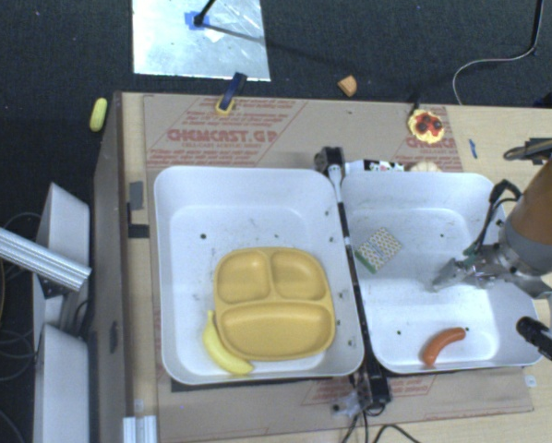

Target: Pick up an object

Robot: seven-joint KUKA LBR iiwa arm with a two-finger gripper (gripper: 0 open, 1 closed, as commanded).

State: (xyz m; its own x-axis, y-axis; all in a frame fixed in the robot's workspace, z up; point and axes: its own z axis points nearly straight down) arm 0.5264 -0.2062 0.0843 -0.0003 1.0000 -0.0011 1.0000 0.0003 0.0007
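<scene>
**Ana:** Approach, I'd say, not yet the grasp. The arm (544, 220) reaches in over the right bin (414, 192), and the jaws (445, 279) sit low above the bin floor, with nothing between them that I can see.

**Ben:** Released or clenched?

**Ana:** I cannot tell; the tip is a grey smear from this height.

**Ben:** What is there to pick?

**Ana:** In that bin, a toy sausage (443, 343) lies near the front wall, apart from the jaws and nearer the camera. A small green-chequered packet (378, 247) lies by the divider, to the far side of them. The left bin (248, 192) holds a yellow divided plate (274, 303) with a banana (222, 351) tucked against its front left edge.

**Ben:** So the next move?

**Ana:** My guess is the sausage or the packet, both within short reach. Either needs the jaws centred over it, spread wide, then lowered to the floor. The packet looks flat and may be hard to pinch; the sausage could roll
</scene>
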